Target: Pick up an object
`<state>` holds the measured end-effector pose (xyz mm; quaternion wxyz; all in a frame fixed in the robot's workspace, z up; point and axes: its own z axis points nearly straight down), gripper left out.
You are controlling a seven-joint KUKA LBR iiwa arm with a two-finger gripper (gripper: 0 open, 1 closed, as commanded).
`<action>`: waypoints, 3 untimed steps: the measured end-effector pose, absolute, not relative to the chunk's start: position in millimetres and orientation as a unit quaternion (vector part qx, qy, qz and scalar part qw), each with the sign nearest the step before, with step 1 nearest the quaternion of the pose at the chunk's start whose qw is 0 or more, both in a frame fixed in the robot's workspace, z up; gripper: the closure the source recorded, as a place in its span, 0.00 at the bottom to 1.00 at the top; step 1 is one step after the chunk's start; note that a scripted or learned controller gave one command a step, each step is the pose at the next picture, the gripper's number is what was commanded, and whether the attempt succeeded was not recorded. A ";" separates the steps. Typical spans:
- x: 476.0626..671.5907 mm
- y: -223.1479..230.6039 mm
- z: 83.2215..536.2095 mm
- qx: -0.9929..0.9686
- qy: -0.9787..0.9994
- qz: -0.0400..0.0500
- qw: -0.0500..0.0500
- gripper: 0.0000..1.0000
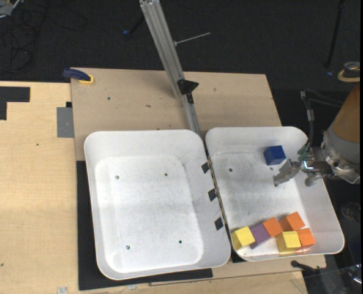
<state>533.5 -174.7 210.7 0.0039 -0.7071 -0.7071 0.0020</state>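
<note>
A blue cube [274, 155] lies in the upper part of the right bin [248, 139]. My gripper [288, 172] reaches in from the right edge and hovers just below and to the right of the blue cube, close to it. I see nothing held in it. Along the bin's lower edge sits a cluster of blocks: a yellow block [243, 236], a purple block [259, 235], an orange block [272, 227], another orange block [294, 220], a second yellow one [288, 241] and an orange one [306, 237].
The left bin [101, 146] lies beside the right one, joined by black clips [213, 194]. A slanted metal rail [166, 48] rises behind the bins. A small blue and yellow clamp [78, 75] rests at the bench's far left corner.
</note>
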 end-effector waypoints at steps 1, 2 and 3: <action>534.3 -175.5 213.4 -0.708 -0.706 0.001 0.002 0.00; 540.9 -169.0 154.3 -0.707 -0.707 0.002 0.004 0.00; 530.7 -174.4 99.8 -0.707 -0.707 0.002 0.004 0.00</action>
